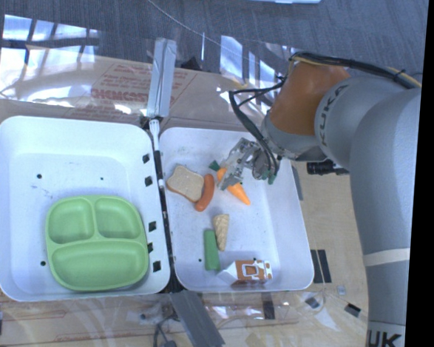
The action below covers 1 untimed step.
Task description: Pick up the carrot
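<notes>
The right bin (301,245) holds, nearest the camera, a small orange-and-white toy truck (252,271) by its near wall. Just left of it a green stick-shaped piece (211,251) lies lengthwise, with a pale tan wedge (220,230) touching its far end. Farther in, a slice of toast (186,182) sits near the bin's left wall, and a reddish sausage (206,193) lies against the toast's right edge. The carrot (238,192) is right of the sausage, in the far half of this bin, its tip pointing right and near. The gripper (239,165) is down directly over the carrot's far end; whether its fingers are spread or closed cannot be told, as they blur together. The left bin (25,156) holds a green divided plate (97,242) in its near half
</notes>
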Available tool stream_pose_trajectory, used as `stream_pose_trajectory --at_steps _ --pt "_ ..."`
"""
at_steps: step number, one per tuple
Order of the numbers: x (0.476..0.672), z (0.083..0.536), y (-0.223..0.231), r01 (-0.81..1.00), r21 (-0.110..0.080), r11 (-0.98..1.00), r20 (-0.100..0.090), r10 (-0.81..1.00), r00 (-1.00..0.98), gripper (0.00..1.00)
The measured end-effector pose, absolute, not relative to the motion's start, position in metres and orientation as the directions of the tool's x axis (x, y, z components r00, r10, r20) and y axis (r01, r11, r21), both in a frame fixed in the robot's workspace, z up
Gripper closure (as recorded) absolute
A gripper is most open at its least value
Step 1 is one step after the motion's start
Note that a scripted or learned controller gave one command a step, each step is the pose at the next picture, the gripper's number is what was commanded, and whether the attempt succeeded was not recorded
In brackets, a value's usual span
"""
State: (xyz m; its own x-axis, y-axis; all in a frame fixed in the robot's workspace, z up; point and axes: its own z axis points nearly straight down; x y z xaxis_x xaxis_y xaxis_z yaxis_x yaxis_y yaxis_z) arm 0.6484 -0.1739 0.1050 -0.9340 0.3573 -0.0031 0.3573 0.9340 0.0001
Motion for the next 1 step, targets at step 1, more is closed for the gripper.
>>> stream_pose_trajectory --at_steps 1 --pt "0.6202 0.2361 -0.1162 0.563 0.005 0.826 -0.011 0.563 -0.826 1.00"
